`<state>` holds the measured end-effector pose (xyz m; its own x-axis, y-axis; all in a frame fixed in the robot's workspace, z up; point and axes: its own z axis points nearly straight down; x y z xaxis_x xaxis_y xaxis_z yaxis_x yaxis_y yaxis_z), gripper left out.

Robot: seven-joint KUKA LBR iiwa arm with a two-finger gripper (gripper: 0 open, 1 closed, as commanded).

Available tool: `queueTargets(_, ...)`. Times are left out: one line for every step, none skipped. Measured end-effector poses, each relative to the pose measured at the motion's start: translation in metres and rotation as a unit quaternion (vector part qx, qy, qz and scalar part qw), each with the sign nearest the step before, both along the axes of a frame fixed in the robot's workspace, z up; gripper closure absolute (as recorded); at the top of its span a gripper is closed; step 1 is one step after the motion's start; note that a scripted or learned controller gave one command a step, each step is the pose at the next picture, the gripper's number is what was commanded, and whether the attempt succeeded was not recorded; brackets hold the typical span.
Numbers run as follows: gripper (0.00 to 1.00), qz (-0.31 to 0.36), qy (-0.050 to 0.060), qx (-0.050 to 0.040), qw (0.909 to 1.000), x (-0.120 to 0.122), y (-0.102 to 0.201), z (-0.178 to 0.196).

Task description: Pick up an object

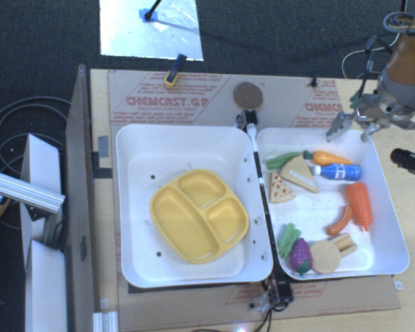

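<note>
Above the far rim of the right-hand shallow white plastic bin point(391, 206) hangs the grey metal two-finger gripper point(353, 124), its fingers spread apart with nothing between them. By that showing the pick has yet to begin: the descent, the closing and the lift are all left.

Within that bin lies a scatter of toy food. A blue-and-white plastic bottle with an orange cap point(337, 172) lies nearest the gripper, beside a slim orange carrot-like piece point(330, 158). A fatter, matt orange carrot point(360, 205) and a curved reddish sausage point(339, 220) lie toward the bin's middle. A tan pizza wedge point(281, 187) and a green-edged sandwich slice point(297, 173) sit by the dividing wall. A knobbly purple grape bunch point(301, 254) and a flat beige round piece point(326, 256) rest at the near end.

Left of it, a second white bin point(135, 151) holds a glossy yellow tray with three compartments point(199, 215).
</note>
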<state>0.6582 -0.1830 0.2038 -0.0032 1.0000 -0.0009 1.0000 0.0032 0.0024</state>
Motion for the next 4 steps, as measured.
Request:
queueTargets(0.00, 0.002, 0.004, 0.0021, 1.0000, -0.047, 0.060, -0.089)
queueTargets(0.00, 0.002, -0.003, -0.0004, 1.0000, 0.014, 0.045, -0.092)
queueTargets(0.00, 0.003, -0.008, -0.0041, 1.0000, 0.015, 0.092, -0.113)
queueTargets(0.00, -0.002, -0.001, -0.0002, 1.0000, 0.011, 0.054, -0.118)
